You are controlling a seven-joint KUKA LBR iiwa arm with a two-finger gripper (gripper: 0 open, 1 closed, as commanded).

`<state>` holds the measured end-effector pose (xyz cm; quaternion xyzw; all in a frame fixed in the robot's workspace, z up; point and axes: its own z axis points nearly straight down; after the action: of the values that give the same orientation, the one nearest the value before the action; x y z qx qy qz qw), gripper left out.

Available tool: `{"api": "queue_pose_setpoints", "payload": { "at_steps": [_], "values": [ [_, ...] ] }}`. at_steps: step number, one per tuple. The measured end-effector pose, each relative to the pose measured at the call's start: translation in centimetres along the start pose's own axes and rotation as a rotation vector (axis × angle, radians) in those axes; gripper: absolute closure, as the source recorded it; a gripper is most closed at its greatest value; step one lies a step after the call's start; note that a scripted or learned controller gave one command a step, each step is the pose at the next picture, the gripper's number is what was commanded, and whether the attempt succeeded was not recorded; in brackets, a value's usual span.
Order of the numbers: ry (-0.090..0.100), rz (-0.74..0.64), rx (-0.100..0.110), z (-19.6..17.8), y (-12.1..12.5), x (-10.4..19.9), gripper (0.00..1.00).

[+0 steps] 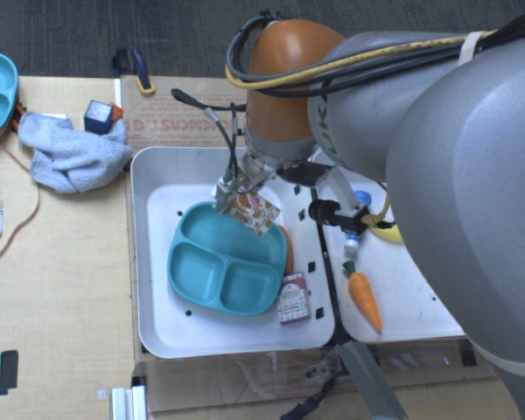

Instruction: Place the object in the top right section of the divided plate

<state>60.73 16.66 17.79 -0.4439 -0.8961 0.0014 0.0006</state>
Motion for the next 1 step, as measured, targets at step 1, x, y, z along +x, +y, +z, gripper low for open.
{"api": "queue_pose_setpoints", "payload": {
  "at_steps": [1],
  "values": [
    [-0.001, -0.264, -0.002, 0.56, -0.40, 4.79, 1.00]
  ]
}}
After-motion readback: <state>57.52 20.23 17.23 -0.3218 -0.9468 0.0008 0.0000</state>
